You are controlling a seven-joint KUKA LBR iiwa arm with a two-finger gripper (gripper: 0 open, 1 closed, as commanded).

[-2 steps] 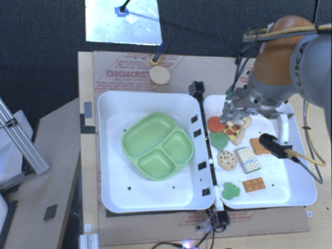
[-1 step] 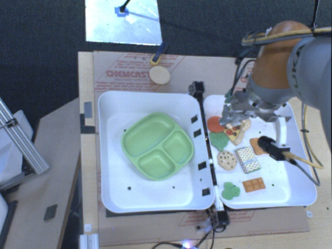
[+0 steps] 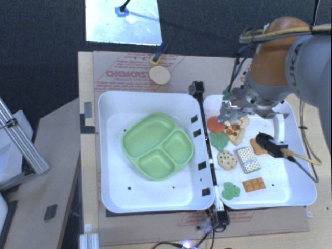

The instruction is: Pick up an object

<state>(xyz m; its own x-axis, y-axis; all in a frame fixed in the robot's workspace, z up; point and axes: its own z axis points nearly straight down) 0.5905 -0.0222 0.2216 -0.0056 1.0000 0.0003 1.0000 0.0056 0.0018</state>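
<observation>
The right bin (image 3: 298, 191) holds several toy foods. A red tomato slice (image 3: 215, 124), a pizza slice (image 3: 237, 131) and a green leaf (image 3: 220, 141) lie at its upper left. Lower down are a round cookie (image 3: 226, 161), a small patterned box (image 3: 247, 160), an orange cracker (image 3: 253, 184), a green broccoli piece (image 3: 231, 191) and an orange piece (image 3: 257, 145). My gripper (image 3: 229, 114) reaches down from the right, directly over the tomato slice and the top of the pizza slice. Nothing can be seen held in it.
The left bin (image 3: 111, 191) holds a green divided plate (image 3: 157, 146). A black-clipped divider (image 3: 203, 139) separates the bins. A round wooden disc (image 3: 160, 75) lies on the cardboard behind the bins, and a shiny sheet (image 3: 123, 14) lies further back.
</observation>
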